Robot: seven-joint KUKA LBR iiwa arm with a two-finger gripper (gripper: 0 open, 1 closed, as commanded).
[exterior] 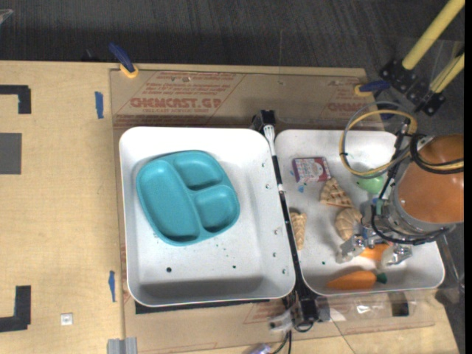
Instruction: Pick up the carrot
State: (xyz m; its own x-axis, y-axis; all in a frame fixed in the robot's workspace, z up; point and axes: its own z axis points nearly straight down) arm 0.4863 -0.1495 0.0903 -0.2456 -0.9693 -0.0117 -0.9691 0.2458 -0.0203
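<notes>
Carrot [352,279] lies on its side near the front edge of the right bin [431,270], orange body running left to right with a small green stub at its right end. Just above it hangs the gripper [371,251], its metal fingers pointing down and spread apart to either side of a smaller orange piece [376,252] that sits between them. Whether the fingers actually touch that piece is hard to tell from this angle; the carrot itself lies free on the bin floor, just below the fingertips.

Behind the gripper the arm [435,186] rises toward the right, its broad orange band filling the bin's right side, with a loop of yellow cable [358,127] arching over the bin's back corner. A green object [374,181] shows partly under the arm.

Further left in the same bin lie two tan, ridged food pieces [333,192], one above the other, and a small purple-and-white packet [310,169] near the back. Another tan piece [298,227] rests against the divider between the bins.

The left bin [147,271] holds a teal divided plate [187,195] with three compartments, set a little toward its back left. Both bins sit on a brown cardboard sheet [177,94] on the light wooden bench [51,220].
</notes>
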